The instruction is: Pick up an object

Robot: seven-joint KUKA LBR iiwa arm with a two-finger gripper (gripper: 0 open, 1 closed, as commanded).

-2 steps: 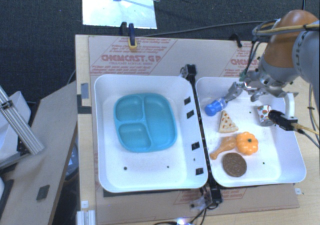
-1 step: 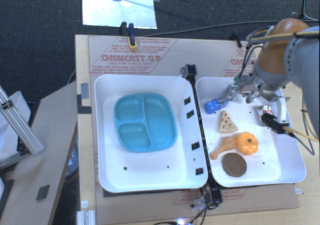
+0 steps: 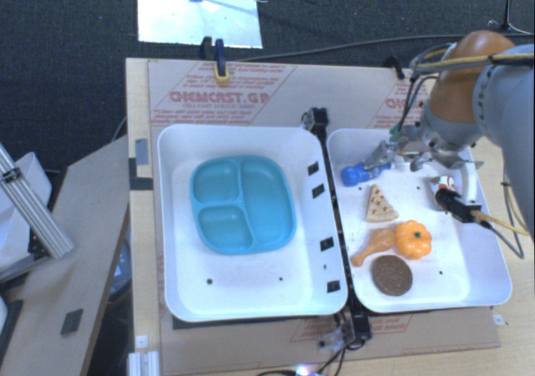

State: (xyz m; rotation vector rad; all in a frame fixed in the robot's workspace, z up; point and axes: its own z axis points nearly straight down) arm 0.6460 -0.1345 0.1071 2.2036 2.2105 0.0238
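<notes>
The gripper (image 3: 393,151) hung low in the right bin (image 3: 481,282), beside a blue toy (image 3: 358,172); whether its fingers were apart could not be told. Pizza slice (image 3: 379,205), pumpkin (image 3: 413,240), drumstick (image 3: 374,246) and cookie (image 3: 392,275) lay unlifted, so the pick seemed undone.

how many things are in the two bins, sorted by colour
blue: 2, divided plate and small blue object
orange: 1, pumpkin
tan: 2, pizza slice and drumstick
brown: 1, round cookie
total: 6
</notes>
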